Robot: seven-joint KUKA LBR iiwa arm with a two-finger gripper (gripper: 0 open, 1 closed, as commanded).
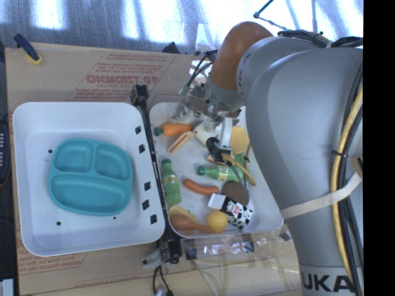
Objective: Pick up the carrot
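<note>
While my grey arm (296,134) reaches in from the right, my claw (213,119) hangs over the far end of the right bin (271,208). I cannot tell whether it is open or closed, as the wrist and cables hide that part.

The carrot (176,129) lies in the far left corner of that bin, orange with a green tip pointing left, just left of my claw. I cannot tell whether anything touches it.

Nearer in the same bin lie other toy foods. A tan hot dog bun (179,142) sits just near of the carrot. A green bottle (171,182) rests along the left wall. A red-orange sausage (200,187) lies in the middle. Another green bottle (221,172) lies to its right, on its side. A yellow lemon (217,221) and a black-and-white carton (237,213) sit at the near end.

The left bin (37,227) holds a teal divided plate (91,176). Brown cardboard (111,79) lies beneath both bins.
</note>
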